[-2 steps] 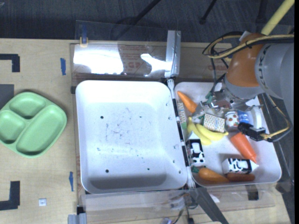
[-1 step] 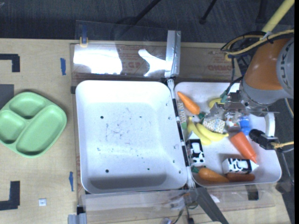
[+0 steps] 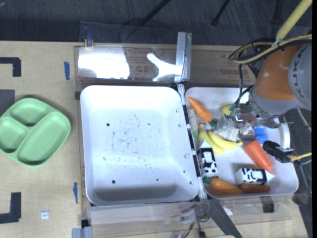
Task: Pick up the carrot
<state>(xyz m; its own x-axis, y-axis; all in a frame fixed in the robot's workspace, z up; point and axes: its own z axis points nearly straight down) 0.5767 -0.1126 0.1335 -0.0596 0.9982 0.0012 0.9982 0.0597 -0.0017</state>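
Arm reaching into right bin (image 3: 292, 180) from right, gripper (image 3: 241, 117) hovering low over clutter — whether claw is released or clenched, cannot tell. Nothing showing as grasped; pick looking not yet done. Carrot (image 3: 199, 110) lying at bin's upper left, near divider, apart from gripper. Banana (image 3: 218, 142) lying just below carrot — another orange piece (image 3: 259, 155) crowding beside gripper, risking mix-up.

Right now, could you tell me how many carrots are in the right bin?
3. One carrot by the bin's upper left, one at centre right, one along the bottom edge. The arm may hide others.
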